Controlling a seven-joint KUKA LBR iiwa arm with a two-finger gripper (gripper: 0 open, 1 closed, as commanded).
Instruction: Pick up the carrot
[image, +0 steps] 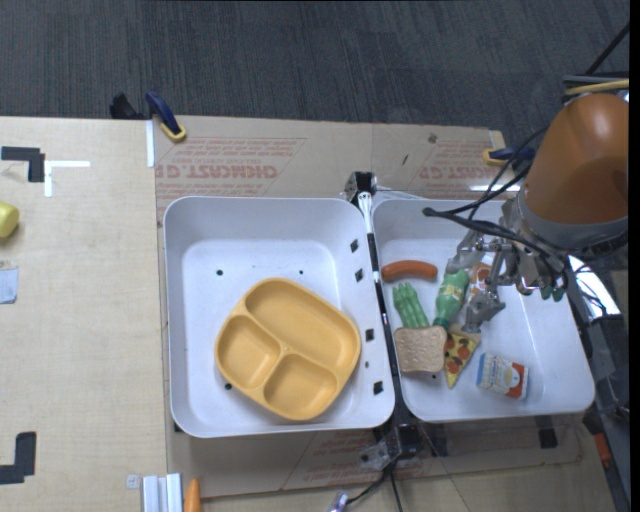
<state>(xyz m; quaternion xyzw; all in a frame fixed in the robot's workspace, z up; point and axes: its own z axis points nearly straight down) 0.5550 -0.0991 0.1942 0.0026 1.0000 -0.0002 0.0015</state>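
Open or closed, I cannot tell. The carrot (410, 269), I judge, lies by the right bin's (556, 398) left wall; I may grab the crowding green bottle (452, 290) instead.

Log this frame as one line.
gripper: over right white bin, near green bottle | fingers: unclear | orange carrot: not identified | yellow divided plate: left white bin
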